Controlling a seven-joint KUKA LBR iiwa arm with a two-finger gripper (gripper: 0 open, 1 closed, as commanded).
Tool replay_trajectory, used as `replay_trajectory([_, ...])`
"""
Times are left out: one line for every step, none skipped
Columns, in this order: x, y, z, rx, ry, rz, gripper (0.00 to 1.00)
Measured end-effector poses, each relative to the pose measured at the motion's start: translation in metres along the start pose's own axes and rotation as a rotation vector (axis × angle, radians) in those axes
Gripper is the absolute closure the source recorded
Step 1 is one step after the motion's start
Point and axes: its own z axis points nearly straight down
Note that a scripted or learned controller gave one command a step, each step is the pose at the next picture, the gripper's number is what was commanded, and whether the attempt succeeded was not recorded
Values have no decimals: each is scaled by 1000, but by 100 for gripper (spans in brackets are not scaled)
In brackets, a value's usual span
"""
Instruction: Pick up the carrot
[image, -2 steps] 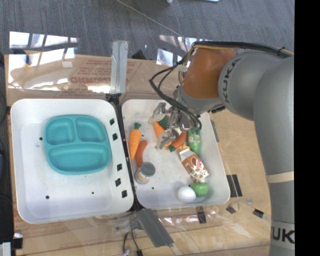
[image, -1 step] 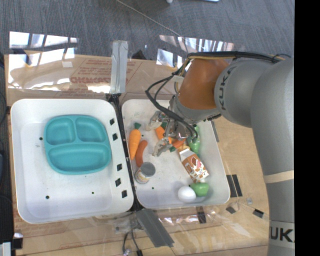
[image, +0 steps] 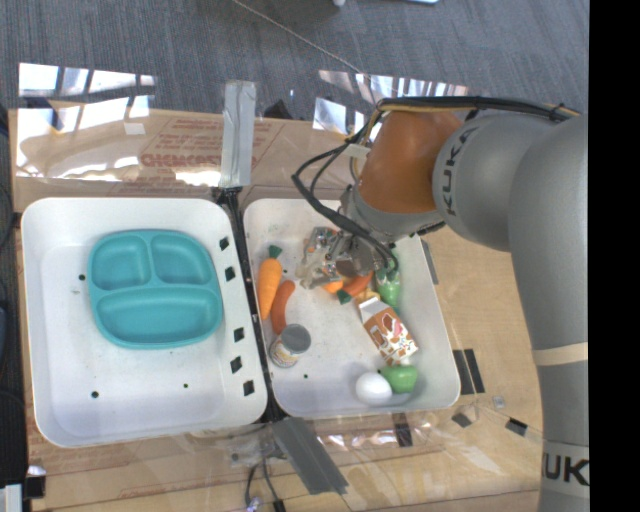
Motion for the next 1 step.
replay_trajectory([45, 30, -116, 2, -7, -153, 100])
